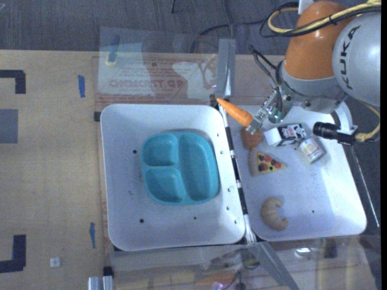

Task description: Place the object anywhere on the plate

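1. The orange toy carrot lies slanted over the upper end of the ridge where the two shallow white bins meet, its thin tip toward the left bin and its thick end at the gripper.
2. The gripper pinches the carrot's thick end between its fingers, just above the right bin.
3. The blue three-compartment plastic plate sits in the middle of the left bin, with bare white floor on every side of it.
4. Just below the gripper lies a small brown rounded piece, and under that a toy pizza slice.
5. A tan toy croissant rests near the right bin's lower edge, well apart from the gripper.
6. A small labelled jar lies right of the gripper, under the grey arm.
7. The wooden tabletop stretches left of the bins.
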